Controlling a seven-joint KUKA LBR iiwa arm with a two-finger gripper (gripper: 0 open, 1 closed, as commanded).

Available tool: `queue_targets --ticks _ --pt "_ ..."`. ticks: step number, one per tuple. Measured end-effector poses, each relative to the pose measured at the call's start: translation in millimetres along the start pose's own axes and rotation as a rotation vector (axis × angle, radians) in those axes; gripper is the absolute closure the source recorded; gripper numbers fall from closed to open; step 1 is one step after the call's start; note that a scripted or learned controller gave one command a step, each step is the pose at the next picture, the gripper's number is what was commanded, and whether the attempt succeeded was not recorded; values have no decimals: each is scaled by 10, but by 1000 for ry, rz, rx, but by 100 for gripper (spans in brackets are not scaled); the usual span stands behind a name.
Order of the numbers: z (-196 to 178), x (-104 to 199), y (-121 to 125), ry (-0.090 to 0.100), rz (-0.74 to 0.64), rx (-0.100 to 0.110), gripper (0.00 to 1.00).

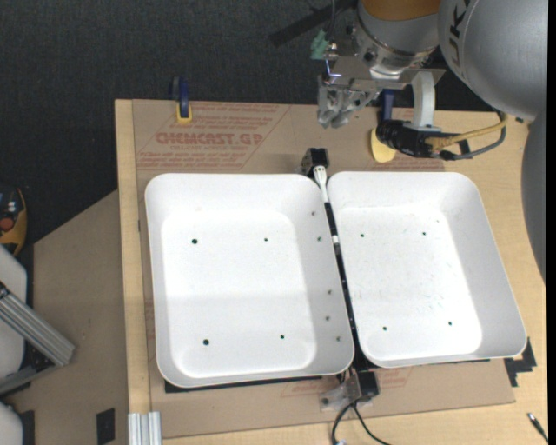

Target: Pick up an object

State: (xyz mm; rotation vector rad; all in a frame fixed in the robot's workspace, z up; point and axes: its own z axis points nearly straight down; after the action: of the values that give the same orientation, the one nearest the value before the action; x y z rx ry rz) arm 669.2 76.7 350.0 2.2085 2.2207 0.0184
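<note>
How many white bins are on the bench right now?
2. The left bin sits toward the left side of the bench; the right bin lies directly beside it, their inner edges meeting along a black strip.

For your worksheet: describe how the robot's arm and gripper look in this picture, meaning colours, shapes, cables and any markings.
The arm is bulky, rounded and smooth grey, with dark lettering partly visible on its shell. An orange band rings it above the wrist, over a silvery metal collar. The gripper below is a small cluster of grey metal parts with a greenish piece beside it. A white bracket and black and yellow cables sit alongside.
</note>
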Motion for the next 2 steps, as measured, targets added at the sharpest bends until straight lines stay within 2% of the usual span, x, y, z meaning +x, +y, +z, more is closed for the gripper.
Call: queue_targets --ticks 1,2 --pt "-478 -743 -18 -5 12 5 100" --pt "480 -110 -49 0 0 25 100"
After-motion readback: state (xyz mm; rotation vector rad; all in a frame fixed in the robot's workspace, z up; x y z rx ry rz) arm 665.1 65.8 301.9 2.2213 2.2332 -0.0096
